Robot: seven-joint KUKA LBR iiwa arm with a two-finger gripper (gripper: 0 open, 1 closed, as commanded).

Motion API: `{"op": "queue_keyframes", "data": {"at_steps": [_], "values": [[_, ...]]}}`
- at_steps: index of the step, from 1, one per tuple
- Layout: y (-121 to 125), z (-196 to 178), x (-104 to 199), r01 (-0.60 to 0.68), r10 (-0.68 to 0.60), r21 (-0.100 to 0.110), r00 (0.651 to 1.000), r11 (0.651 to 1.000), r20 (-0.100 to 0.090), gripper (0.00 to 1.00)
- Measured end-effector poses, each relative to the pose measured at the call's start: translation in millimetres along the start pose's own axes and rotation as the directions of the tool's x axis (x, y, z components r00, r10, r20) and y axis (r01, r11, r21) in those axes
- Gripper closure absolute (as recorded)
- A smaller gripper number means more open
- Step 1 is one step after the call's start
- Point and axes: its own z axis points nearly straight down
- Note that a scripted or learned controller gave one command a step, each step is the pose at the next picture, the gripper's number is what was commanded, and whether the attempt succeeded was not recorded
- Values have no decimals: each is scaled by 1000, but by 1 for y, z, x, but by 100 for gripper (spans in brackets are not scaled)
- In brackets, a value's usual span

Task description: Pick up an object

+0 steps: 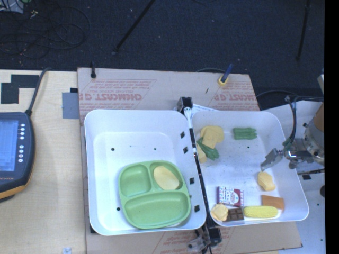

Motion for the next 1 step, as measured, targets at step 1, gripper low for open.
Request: {"op": "queue_keyframes", "data": {"at_steps": [1], "values": [[5, 68, 3, 1, -1, 12, 1000, 1000, -6, 0]]}}
